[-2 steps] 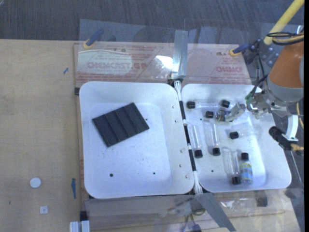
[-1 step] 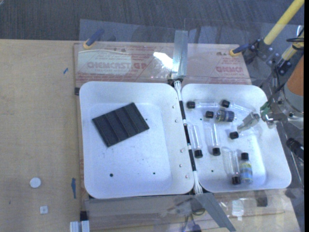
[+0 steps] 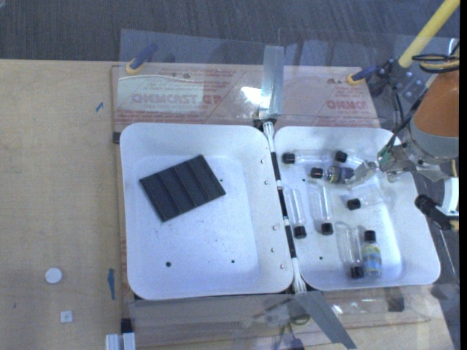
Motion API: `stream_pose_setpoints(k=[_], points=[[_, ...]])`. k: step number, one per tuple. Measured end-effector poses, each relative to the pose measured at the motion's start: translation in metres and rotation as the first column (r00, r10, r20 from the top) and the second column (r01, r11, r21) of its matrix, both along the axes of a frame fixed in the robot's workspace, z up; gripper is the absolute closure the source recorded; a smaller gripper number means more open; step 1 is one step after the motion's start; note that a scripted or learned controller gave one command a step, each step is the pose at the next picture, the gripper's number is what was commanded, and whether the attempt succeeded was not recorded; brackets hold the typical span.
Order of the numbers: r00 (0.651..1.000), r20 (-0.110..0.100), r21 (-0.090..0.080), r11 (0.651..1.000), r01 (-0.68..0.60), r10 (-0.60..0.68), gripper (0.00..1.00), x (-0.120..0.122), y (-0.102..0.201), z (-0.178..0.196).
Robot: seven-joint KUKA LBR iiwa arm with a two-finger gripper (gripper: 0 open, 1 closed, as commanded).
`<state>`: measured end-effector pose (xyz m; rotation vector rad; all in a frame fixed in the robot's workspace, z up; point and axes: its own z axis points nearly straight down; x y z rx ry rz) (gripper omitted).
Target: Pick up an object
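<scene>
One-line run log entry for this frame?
arm: over right bin | pincer: low by capped vials | grasp: none visible | left bin: dark ribbed slab

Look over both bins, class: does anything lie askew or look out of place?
The dark ribbed block lies skewed in the left bin, its edges off the bin's walls. In the right bin, clear vials lie toppled at mixed angles.

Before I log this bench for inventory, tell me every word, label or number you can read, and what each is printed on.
"CHEMCAST GP", red print, partly blurred, on the clear sheet behind the left bin.
More red print on the clear sheet behind the right bin: too blurred to read.
Label on the yellow-tinted vial in the right bin: too small to read.
</scene>
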<state>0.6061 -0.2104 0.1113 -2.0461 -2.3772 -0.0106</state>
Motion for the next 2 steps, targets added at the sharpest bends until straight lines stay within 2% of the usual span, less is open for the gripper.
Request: stream_pose_setpoints(k=[1,2], points=[[1.000,0.003,-0.010,1.000,0.002,-0.002,0.00,0.058,0.045,0.057],[0.999,0.000,-0.009,0.999,-0.043,0.043,0.00,0.023,0.032,0.011]])
